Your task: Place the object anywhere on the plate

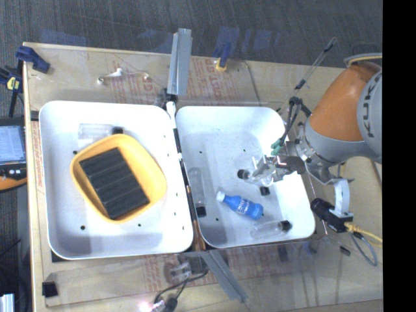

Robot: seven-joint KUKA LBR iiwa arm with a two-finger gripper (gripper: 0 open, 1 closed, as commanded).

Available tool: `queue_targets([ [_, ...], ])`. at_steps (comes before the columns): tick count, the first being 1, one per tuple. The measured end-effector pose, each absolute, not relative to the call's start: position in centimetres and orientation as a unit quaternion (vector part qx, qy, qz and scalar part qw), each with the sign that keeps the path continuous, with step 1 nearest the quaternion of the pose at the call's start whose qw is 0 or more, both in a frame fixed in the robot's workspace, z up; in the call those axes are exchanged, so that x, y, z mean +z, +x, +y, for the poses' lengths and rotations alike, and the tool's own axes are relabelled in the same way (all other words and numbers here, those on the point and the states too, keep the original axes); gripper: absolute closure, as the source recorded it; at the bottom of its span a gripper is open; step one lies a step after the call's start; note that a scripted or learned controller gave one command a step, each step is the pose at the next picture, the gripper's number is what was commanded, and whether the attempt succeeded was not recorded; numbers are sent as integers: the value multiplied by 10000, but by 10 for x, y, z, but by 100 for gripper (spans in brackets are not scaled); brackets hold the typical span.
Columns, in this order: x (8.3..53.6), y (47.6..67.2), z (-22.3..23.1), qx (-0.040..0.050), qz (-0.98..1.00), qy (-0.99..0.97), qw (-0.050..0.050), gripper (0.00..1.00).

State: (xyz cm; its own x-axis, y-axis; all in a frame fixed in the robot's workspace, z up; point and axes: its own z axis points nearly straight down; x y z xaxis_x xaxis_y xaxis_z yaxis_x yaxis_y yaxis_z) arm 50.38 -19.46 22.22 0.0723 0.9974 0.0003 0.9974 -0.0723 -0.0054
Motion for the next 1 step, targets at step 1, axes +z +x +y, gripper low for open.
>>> queue_targets([
  [1,222,504,-195,17,-6811,-7322,19,0],
])
